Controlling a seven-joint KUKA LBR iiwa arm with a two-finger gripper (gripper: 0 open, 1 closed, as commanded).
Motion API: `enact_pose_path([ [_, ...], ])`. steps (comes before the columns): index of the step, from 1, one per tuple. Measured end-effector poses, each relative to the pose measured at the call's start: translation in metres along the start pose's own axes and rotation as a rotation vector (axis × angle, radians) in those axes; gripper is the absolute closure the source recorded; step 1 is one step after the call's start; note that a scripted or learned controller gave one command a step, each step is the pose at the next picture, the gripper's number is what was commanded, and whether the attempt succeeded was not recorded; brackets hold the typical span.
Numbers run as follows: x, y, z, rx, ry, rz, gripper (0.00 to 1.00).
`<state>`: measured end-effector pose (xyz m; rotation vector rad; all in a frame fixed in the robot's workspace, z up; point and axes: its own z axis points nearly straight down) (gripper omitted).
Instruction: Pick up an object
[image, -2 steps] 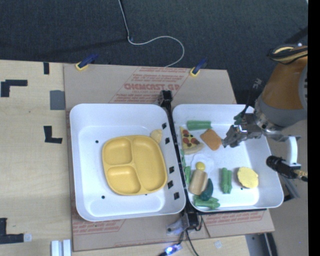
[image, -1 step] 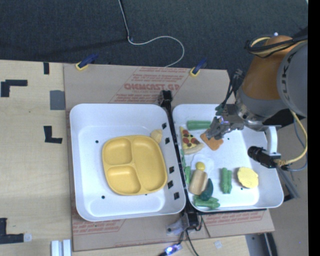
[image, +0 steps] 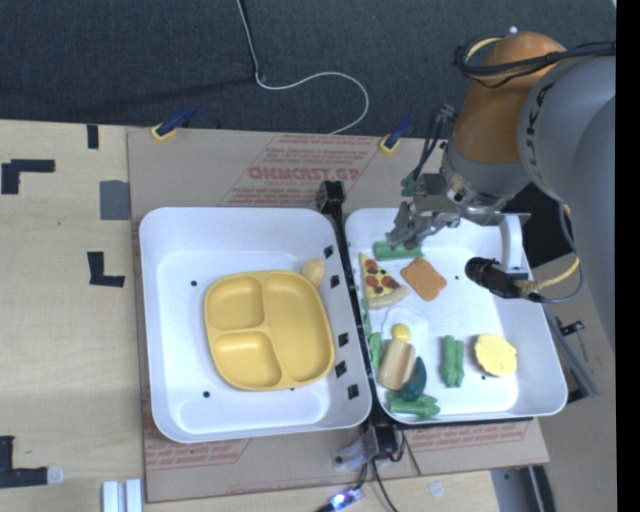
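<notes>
**Inspector:** Status of the pick?

**Assessor:** Not achieved, in my judgement. The gripper (image: 408, 236) sits over the right bin (image: 530, 395) at about its 11 o'clock corner, low above a flat green piece (image: 392, 250). How wide the jaws stand I cannot tell, and nothing is visibly clamped between them. Every object lies on a bin floor; closing on one and lifting it remains to be done.

**Inspector:** Which object is nearest the tool?

**Assessor:** The green piece, directly under the tip. An orange-brown slab (image: 424, 279) lies at 5 o'clock from it, and a pizza slice toy (image: 379, 282) at 6 o'clock, against the divider.

**Inspector:** Remaining contents, right bin?

**Assessor:** A hot-dog toy (image: 396, 362) with a small yellow ball (image: 400, 331) at its 12 o'clock; a green vegetable (image: 414, 405) at the bin's 7 o'clock edge; a green pod (image: 453, 360) near centre-bottom; a yellow round piece (image: 494, 354) at its 3 o'clock, just beside it.

**Inspector:** Left bin?

**Assessor:** The left bin (image: 170, 240) holds a yellow divided plate (image: 268, 328), compartments bare, with a small pale yellow item (image: 314, 271) touching its 1 o'clock rim.
</notes>
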<state>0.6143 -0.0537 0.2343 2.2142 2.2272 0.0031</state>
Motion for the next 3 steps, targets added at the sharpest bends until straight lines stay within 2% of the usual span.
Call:
enact_pose_path([
  [1,0.040,0.038,0.001,0.001,0.000,0.000,1.00],
  [2,0.035,0.036,0.015,0.005,-0.002,0.005,1.00],
  [3,0.042,0.046,0.019,0.003,-0.003,0.005,1.00],
])
